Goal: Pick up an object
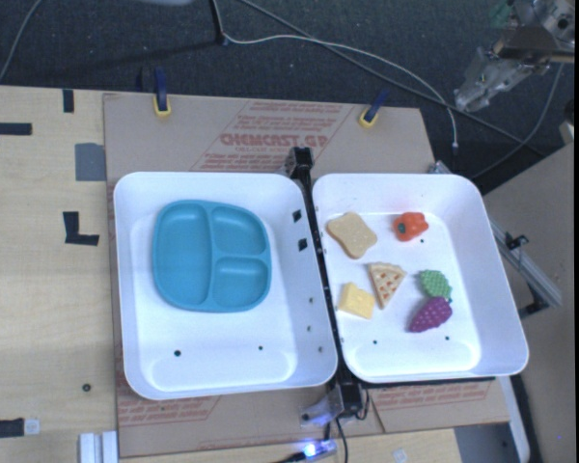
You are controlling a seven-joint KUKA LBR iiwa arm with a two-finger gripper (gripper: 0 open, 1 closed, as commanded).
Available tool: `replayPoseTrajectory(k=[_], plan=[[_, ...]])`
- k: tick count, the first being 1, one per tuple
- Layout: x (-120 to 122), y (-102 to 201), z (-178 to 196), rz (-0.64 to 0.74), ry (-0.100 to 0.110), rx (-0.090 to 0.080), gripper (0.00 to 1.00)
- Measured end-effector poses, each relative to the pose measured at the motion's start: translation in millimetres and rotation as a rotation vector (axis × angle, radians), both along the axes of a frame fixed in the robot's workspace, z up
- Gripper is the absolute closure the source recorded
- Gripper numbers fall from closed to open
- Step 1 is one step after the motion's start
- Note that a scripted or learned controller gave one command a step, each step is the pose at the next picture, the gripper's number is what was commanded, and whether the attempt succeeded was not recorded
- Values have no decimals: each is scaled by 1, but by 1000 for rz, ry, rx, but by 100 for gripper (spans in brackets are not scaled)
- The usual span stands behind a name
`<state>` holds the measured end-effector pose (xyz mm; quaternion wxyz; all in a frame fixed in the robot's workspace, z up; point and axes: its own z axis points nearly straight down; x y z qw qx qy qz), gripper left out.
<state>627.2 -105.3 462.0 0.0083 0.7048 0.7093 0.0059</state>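
Fingers (478, 77) hung high at about two o'clock of the view, off beyond the right bin's (498, 258) far corner and over the dark floor rather than the desk (39, 278); they were too blurred for me to tell whether they stood apart or together, and nothing showed between them. Every candidate lay in the right bin: a bread slice (351, 234) at eleven o'clock of the bin's floor, a red tomato (411, 225) at one o'clock, a pizza wedge (387, 283) near the centre with a cheese block (357, 300) just beside it at eight o'clock, a green broccoli (434, 283) at three o'clock and purple grapes (430, 313) touching it at five o'clock. The left bin (125, 258) carried a blue divided plate (212, 256). The pick had not begun, in my judgement. The tomato looked the safest choice, since it sat apart from its neighbours and stood taller than the flat bread. A good approach would come straight down over its middle, keep clear of the bin wall, and close only once low enough to straddle it; the grapes and broccoli risked being nudged together.
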Motion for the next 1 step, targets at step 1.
replayPoseTrajectory(k=[1], plan=[[-88, -40, 81, -10, 9, -1, 100]])
